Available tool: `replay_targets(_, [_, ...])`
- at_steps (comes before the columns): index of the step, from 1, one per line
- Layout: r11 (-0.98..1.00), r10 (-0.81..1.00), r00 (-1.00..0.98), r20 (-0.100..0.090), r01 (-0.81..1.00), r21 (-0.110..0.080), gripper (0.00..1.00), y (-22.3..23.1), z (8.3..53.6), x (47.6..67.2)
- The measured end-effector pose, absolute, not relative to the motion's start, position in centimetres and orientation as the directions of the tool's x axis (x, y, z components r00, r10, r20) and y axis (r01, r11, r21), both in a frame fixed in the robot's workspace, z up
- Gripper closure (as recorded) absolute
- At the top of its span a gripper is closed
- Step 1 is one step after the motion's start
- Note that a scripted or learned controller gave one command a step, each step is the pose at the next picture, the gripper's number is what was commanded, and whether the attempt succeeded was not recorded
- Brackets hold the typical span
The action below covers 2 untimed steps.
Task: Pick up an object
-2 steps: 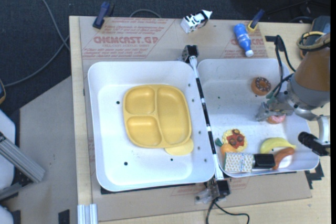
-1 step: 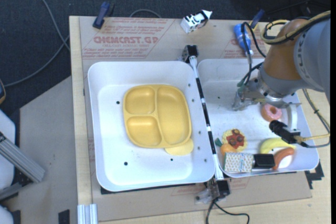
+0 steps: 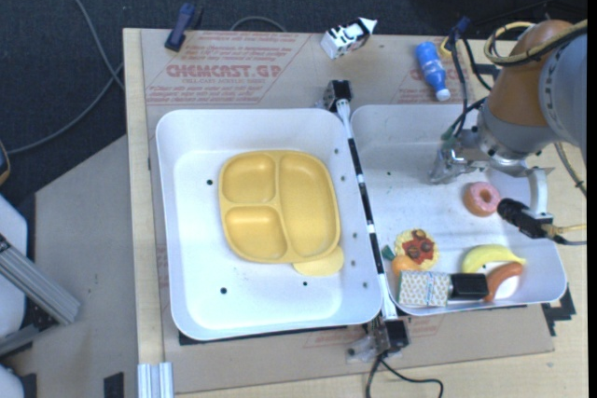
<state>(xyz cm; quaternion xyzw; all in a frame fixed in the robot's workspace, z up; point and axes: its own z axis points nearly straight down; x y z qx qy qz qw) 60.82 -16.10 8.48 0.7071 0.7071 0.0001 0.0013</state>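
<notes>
A pink ring-shaped toy doughnut lies on the floor of the right white plastic bin, at about three o'clock. Just beside it, toward ten o'clock, the metal two-finger gripper of the grey, orange-banded arm hangs over bare bin floor; whether it is open or closed cannot be told, and nothing is seen in its grasp. Toward six o'clock sit a yellow toy banana and a small round toy pizza. The left white bin holds a yellow three-compartment plastic plate.
</notes>
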Motion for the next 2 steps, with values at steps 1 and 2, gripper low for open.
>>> replay_targets(1, [0.0,1.0,0.0,-0.002,1.0,0.002,1.0,-21.4,8.5,60.6])
replay_targets(2, [0.001,1.0,-0.001,0.001,1.0,-0.001,1.0,-17.0,8.4,58.1])
